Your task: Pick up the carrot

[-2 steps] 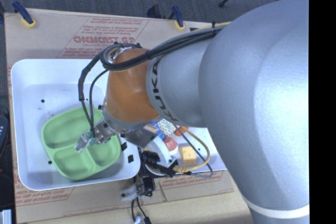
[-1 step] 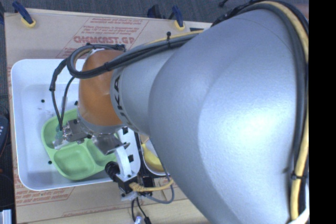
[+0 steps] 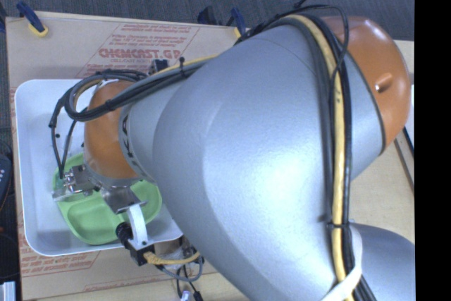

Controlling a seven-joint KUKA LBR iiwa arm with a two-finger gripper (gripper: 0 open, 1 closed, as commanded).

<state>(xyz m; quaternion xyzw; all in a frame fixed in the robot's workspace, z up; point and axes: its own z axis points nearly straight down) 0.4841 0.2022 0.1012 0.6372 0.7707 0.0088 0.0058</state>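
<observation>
The arm (image 3: 282,151) reaches low into the left white bin (image 3: 32,151), its wrist over a green dish (image 3: 91,218). I cannot tell the gripper's state or where the carrot lies, so pickup looks unconfirmed.

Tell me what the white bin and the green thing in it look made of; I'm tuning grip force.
The white bin looks like smooth moulded plastic: an even matte white with a rounded rim and corners. The green thing also looks like plastic, possibly a shallow dish: uniform pale green with a soft sheen and a raised rounded edge. The arm covers much of it, so this stays a guess.
</observation>
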